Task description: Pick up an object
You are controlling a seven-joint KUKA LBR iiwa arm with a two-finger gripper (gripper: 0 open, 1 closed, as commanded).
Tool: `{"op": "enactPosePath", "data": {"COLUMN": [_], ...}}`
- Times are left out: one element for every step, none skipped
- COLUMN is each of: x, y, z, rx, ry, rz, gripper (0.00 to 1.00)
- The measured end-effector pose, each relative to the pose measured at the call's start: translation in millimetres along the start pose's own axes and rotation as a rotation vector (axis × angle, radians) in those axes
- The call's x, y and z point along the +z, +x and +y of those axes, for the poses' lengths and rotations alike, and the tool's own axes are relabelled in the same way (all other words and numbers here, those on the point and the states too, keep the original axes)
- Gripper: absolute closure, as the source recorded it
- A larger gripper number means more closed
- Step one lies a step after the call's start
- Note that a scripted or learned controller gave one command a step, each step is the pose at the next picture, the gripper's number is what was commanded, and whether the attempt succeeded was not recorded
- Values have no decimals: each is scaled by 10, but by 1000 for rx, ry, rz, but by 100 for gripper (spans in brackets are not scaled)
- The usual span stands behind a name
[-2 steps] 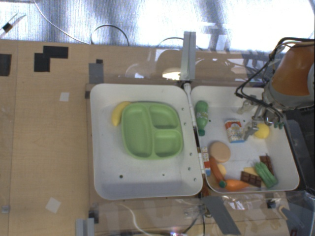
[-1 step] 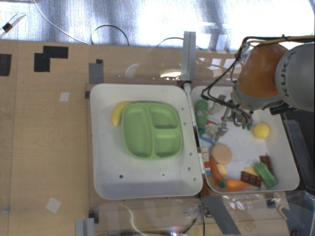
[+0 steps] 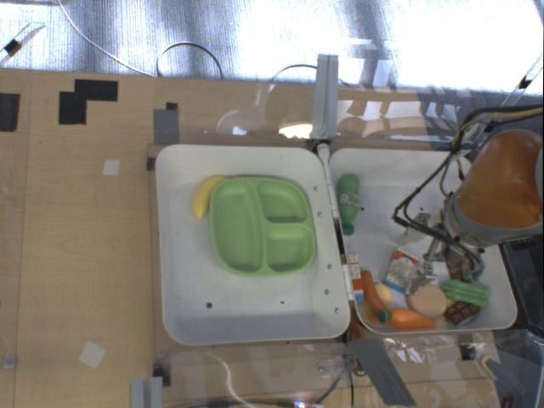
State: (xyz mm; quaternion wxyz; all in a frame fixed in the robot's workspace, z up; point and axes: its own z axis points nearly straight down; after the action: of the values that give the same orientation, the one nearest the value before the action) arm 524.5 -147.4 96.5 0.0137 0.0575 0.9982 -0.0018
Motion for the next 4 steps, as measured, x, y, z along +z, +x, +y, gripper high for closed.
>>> {"op": "enactPosePath", "data": {"x": [5, -667, 6, -129], "y": [20, -543, -117, -172], "z": [567, 24, 623, 645], "rx": [51, -128, 74, 69], "ry": [1, -1, 2, 0], "rz": [-1, 13, 3, -17], "gripper": [0, 0, 0, 100]}}
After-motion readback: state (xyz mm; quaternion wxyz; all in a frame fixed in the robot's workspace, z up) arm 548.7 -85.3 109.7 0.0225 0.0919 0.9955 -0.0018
